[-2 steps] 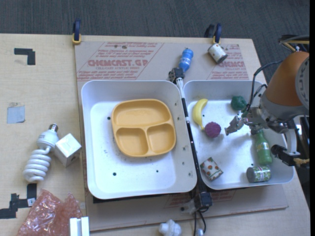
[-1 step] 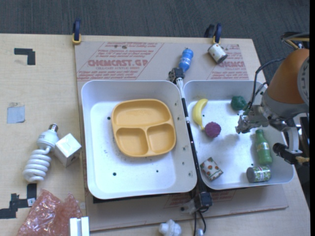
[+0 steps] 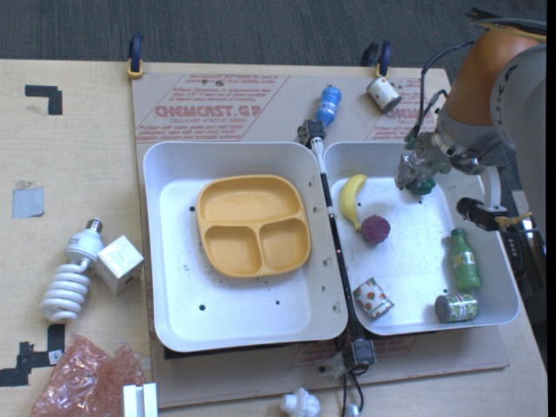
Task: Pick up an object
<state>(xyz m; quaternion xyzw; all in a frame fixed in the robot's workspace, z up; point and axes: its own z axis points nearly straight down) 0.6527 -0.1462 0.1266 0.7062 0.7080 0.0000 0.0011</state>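
Arm reaching over the right bin, with several small things lying below it.

From above, the gripper [image 3: 420, 179] hangs over the far right corner of the right bin [image 3: 486, 320]; whether its claw is wide or narrow cannot be told, and nothing shows between its tips. In that bin lie a banana [image 3: 351, 200] near the left wall, a purple ball [image 3: 375, 229] just beside it, a green bottle [image 3: 463, 261] by the right wall, a can [image 3: 457, 307] below the bottle, and a spotted cup [image 3: 373, 298]. The left bin [image 3: 174, 320] holds a yellow divided plate [image 3: 254, 225].
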